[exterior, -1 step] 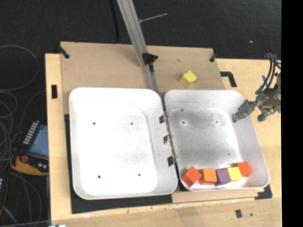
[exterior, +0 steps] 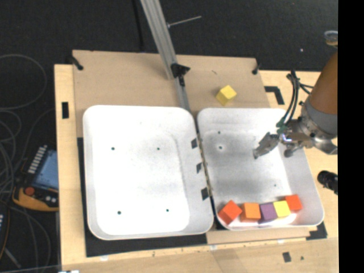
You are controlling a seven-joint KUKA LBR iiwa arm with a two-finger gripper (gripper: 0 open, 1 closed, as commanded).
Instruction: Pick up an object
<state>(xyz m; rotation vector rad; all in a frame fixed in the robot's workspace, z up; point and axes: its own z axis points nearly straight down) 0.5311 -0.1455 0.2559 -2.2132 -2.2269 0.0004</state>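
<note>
Along the near wall of the right bin [exterior: 227, 124] lies a row of small blocks: a red-orange one [exterior: 230, 211], an orange one [exterior: 251, 210], a purple one [exterior: 267, 211], a yellow one [exterior: 281, 209] and another red-orange one [exterior: 293, 202]. A separate yellow block [exterior: 226, 94] rests on the bench behind the bins. My gripper [exterior: 267, 145] hangs over the right bin's far right part, well back from the row of blocks, with its fingers spread and nothing between them.
The left bin [exterior: 139, 169] sits beside the right one, with clips along their shared edge. A slanted metal pole [exterior: 162, 33] rises from the bench behind the bins. Cables and a handheld pendant [exterior: 42, 175] lie left of the bench.
</note>
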